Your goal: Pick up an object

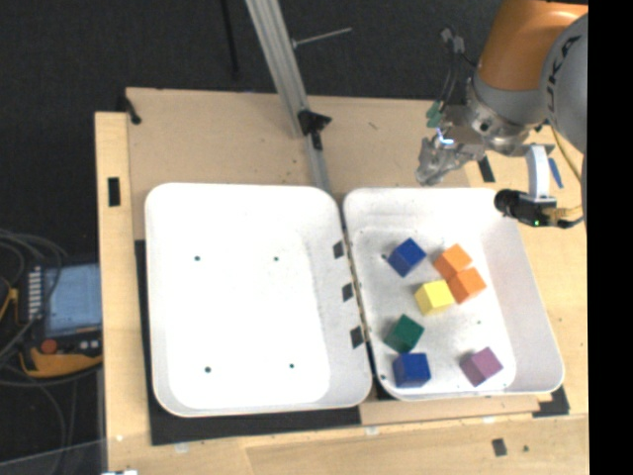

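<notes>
At the top right of my view the arm (529, 38) comes in, orange band up high, with the gripper (435, 166) hanging just past the far rim of the right bin (524, 285), over the bare bench (227, 137). I cannot tell from here whether the fingers are spread or pressed together; they blur into a grey lump, and I see nothing between them.

Everything I could pick sits in the right bin. A blue cube (406, 256) lies nearest the gripper, toward the bin's far left. Right of it, two orange cubes (461, 272) touch each other, and a yellow cube (433, 296) rests against the nearer orange one. Lower down, a green cube (404, 333) sits just above a second blue cube (411, 368), the two almost touching. A purple cube (481, 365) stands alone near the bin's near right corner.

The left bin (247, 295) lies beside the right one, their rims meeting in the middle. A grey pole (282, 67) slants across the bench behind them.
</notes>
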Tool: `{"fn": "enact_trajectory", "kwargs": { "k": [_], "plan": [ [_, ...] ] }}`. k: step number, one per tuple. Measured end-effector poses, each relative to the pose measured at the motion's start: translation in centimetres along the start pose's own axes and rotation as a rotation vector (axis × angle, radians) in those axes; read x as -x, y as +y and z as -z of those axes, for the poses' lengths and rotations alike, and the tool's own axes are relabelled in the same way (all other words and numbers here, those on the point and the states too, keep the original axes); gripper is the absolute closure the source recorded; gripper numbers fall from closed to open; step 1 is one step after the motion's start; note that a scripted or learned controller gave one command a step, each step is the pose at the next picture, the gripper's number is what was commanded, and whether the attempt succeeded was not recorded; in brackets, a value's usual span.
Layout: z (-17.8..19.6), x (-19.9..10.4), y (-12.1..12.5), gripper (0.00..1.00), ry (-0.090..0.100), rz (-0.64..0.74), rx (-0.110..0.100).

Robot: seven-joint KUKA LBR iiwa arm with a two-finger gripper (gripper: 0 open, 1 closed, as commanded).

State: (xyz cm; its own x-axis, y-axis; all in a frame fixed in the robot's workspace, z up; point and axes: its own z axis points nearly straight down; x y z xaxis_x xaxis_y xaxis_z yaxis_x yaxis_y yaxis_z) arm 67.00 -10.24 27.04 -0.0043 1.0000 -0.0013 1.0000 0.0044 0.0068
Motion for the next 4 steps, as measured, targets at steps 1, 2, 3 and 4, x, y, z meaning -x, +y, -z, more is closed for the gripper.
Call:
{"fn": "enact_trajectory", "kwargs": {
  "k": [1,2,3,4],
  "plan": [
    [0.4,-4.7,-1.9,1.00,0.001,0.001,-0.007],
    [0.6,-8.8,-4.8,1.00,0.002,0.002,-0.008],
    [-1.5,-13.1,-7.3,1.00,0.002,0.001,-0.008],
    [-1.3,-17.9,-9.2,1.00,0.003,0.003,-0.008]
  ]
}}
